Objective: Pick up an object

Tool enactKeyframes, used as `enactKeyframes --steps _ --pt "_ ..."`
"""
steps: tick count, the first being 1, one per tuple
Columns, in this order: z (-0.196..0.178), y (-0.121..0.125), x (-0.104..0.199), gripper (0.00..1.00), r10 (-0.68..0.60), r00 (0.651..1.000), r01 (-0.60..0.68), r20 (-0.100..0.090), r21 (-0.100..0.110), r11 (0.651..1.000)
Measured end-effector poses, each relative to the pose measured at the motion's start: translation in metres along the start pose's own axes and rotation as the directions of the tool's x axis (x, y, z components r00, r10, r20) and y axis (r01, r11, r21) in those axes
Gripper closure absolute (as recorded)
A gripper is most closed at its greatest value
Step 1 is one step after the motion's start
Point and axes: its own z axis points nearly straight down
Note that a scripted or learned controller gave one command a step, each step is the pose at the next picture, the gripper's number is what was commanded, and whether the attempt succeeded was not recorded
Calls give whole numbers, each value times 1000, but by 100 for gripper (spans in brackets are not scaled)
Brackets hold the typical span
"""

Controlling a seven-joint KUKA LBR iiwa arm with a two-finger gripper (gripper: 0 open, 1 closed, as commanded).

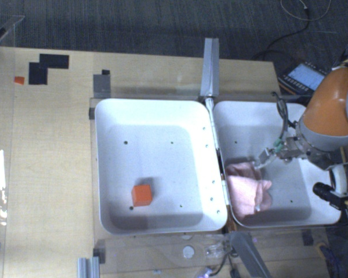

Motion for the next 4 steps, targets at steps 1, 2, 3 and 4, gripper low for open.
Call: enactKeyframes --steps 1,2,3,4 --pt "46 -8 27 0 -68 998 68 9 -18 997" --pt "-46 -39 69 0 0 1000 0 2 -5 1000" --pt "47 8 39 0 55 998 -55 3 -16 998" --pt "46 -12 35 0 -92 996 92 8 -22 995"
